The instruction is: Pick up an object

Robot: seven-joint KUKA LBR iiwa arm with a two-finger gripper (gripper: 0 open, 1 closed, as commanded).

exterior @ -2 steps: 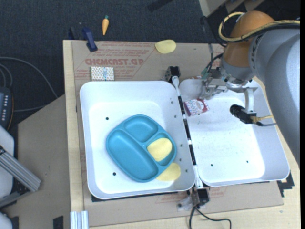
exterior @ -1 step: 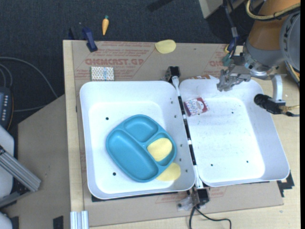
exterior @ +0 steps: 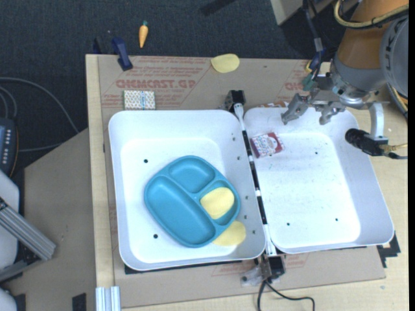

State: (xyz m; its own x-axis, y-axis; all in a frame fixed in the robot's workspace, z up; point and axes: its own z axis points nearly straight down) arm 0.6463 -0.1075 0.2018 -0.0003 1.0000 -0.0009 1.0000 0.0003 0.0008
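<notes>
A blue plate [exterior: 188,201] with yellow pieces [exterior: 218,202] is seen in the left bin [exterior: 123,148]; a small packet [exterior: 266,144] lies in the right bin [exterior: 363,219]. Above, the gripper [exterior: 310,111] is held empty, fingers apart; nothing has been picked up.

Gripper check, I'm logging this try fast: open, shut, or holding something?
Gripper: open, fingers spread above the right bin's far edge, nothing between them.

A blue tray [exterior: 185,199] holds a pale yellow piece [exterior: 218,201]. A red-and-white packet [exterior: 266,144] lies in the white right bin [exterior: 363,229]. The arm [exterior: 369,37] is grey and orange.
</notes>
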